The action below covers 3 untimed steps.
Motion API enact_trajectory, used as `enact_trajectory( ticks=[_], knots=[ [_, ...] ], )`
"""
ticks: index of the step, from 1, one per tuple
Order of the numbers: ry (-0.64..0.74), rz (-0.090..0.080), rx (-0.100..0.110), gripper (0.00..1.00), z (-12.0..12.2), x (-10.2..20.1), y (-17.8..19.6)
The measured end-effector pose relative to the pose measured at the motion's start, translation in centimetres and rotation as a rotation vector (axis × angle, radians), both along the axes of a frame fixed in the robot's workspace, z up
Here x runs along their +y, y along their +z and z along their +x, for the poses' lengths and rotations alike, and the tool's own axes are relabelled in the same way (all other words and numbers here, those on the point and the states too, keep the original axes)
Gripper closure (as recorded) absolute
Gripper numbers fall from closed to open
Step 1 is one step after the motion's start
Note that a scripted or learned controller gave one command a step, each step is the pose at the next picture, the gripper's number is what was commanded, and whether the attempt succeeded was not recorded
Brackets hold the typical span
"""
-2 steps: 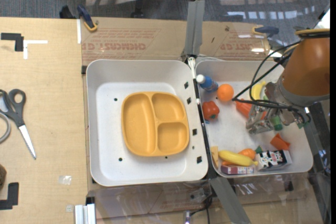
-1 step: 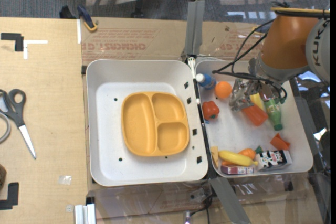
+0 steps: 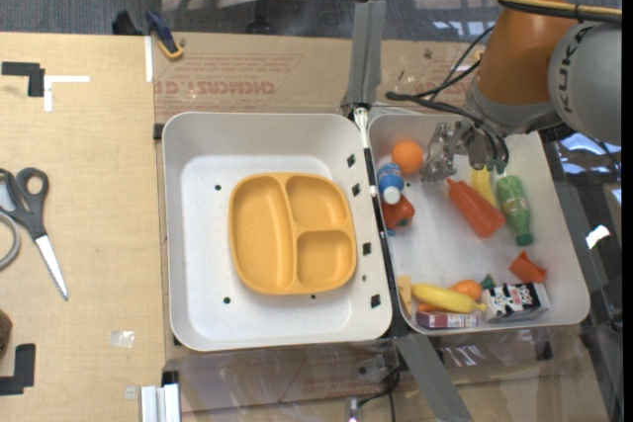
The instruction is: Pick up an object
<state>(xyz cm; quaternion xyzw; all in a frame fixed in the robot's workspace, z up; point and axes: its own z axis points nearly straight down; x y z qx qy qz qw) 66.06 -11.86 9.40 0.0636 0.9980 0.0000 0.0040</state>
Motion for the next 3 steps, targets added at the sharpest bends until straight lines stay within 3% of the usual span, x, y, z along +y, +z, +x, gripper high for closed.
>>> enact_trajectory(
  ticks=[1, 2, 3],
  knots=[
    [0.393, -0.003, 0.001, 1.0, -2.6, -9.0, 11.8],
    [0.636, -0.003, 0.002, 1.0, -4.9, -9.5, 0.0],
    [0.636, -0.003, 0.002, 0.0, -4.9, -9.5, -0.1]
  ],
)
